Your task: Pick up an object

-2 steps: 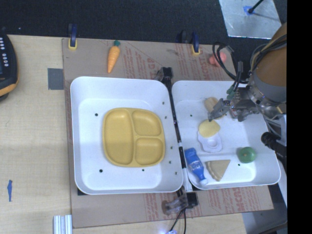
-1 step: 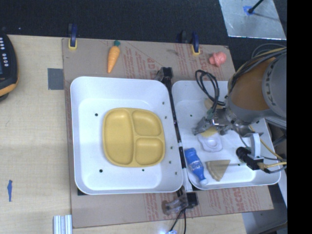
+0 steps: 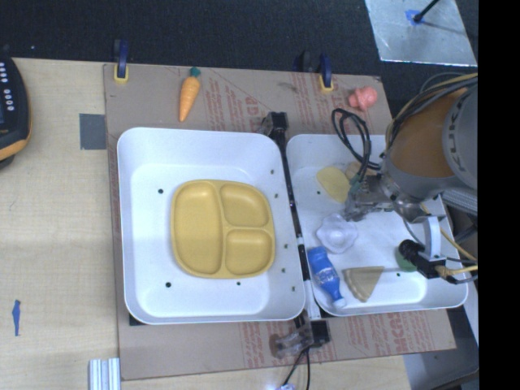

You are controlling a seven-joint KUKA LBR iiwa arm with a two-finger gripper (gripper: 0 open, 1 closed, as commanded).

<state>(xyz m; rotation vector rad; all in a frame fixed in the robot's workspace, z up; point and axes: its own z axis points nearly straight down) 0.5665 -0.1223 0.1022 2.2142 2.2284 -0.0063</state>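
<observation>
Nothing is lifted yet: the gripper (image 3: 357, 204) sits low inside the right bin (image 3: 406, 305), at its upper middle, and every loose item there appears to lie on the floor of the bin. The metal head is too cluttered to read, so I cannot tell whether it is open or closed, and nothing can be seen held in it. The likeliest targets are the two things nearest it: a thin, pale yellow disc (image 3: 331, 182) just beside it on the left, and a clear, glossy plastic piece (image 3: 336, 235), rounded and crinkled, just below. The grasp and the lift both seem to remain. Nearer the front lie a small blue bottle (image 3: 324, 275) with a shiny label and a flat tan wedge (image 3: 364, 282). The left bin (image 3: 130, 218), smooth white plastic, holds a matte yellow three-part tray (image 3: 223, 227) with rounded corners.
</observation>
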